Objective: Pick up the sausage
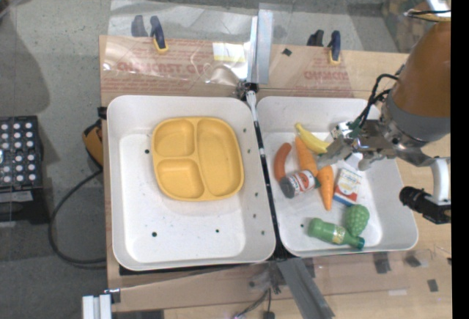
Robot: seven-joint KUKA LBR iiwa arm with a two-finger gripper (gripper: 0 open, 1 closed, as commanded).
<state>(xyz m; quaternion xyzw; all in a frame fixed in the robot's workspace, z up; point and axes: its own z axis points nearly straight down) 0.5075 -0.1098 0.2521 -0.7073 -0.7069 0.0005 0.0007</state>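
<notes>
Curved reddish sausage (282,161), lying flat

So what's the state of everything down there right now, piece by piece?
Sausage: lying in the right bin, untouched.
Two carrots: lying flat beside the sausage.
Banana: lying under the gripper's reach.
Can: on its side.
Green bottle: on its side.
Yellow tray: flat in the left bin.
Gripper: above the right bin, holding nothing.

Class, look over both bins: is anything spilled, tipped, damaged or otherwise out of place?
Nothing looks spilled or broken. The small can lies on its side in the right bin, beside the sausage. The yellow tray sits slightly askew in the left bin.
</notes>
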